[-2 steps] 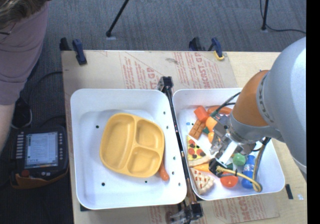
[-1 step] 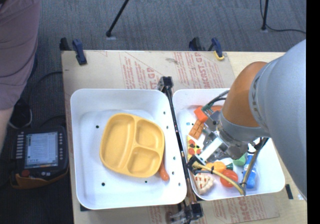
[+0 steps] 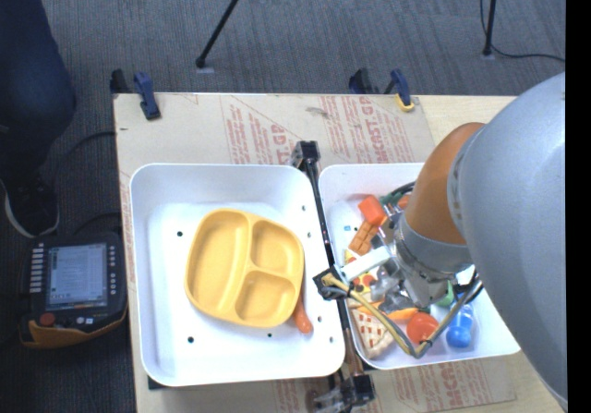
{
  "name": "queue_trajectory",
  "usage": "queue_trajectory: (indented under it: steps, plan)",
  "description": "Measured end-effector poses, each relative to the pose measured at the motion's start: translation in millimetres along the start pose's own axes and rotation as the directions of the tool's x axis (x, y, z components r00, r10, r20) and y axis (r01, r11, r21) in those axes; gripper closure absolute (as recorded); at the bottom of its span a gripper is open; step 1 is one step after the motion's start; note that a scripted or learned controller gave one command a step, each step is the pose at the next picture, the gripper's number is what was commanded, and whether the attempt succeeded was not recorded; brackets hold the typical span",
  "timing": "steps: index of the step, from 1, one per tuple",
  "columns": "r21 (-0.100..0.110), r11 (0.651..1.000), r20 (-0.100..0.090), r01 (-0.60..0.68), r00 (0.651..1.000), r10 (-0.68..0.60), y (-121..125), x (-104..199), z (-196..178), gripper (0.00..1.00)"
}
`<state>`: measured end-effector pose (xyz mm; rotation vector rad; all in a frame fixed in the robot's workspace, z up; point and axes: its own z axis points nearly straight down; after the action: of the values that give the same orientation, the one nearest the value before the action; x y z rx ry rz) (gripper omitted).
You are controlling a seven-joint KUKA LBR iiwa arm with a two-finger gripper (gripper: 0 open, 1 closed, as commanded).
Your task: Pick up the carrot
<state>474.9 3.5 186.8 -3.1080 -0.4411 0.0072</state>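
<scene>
Carrot (image 3: 302, 318) lies in the left bin (image 3: 157, 189), a small orange piece on the white floor just off the lower right corner of the yellow divided plate (image 3: 245, 266), touching or nearly touching the plate's rim and close to the bin's right wall. The plate has three compartments and sits tilted in the middle of that bin. The right bin (image 3: 342, 182) holds a heap of toy food: an orange block (image 3: 371, 209) near the top, a waffle-patterned wedge (image 3: 371, 335) at the lower edge, a red round piece (image 3: 423, 325), a blue item (image 3: 459, 333) at the lower right, and other small bits that are too jumbled to name. The grey arm with its orange band (image 3: 443, 189) reaches in from the right and hangs over the right bin, covering much of it. The end effector (image 3: 399, 284) is low among the clutter in the right bin, well apart from the carrot and on the other side of the wall between the bins; whether its fingers are spread or pressed together cannot be told, since the wrist and the toys hide them. Both bins rest on a table (image 3: 231, 120) covered with printed cardboard, with blue clamps (image 3: 146, 93) at its far edge, and a handheld control pendant (image 3: 76, 284) lies on the floor to the left
</scene>
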Motion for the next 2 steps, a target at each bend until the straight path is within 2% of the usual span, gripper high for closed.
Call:
queue_trajectory:
  steps: [1,2]
  plan:
    - [0.000,0.997,0.000,-0.078,0.997,0.078,13,-4,0,1.00]
    - [0.000,0.997,-0.002,-0.077,0.997,0.077,-8,33,-36,1.00]
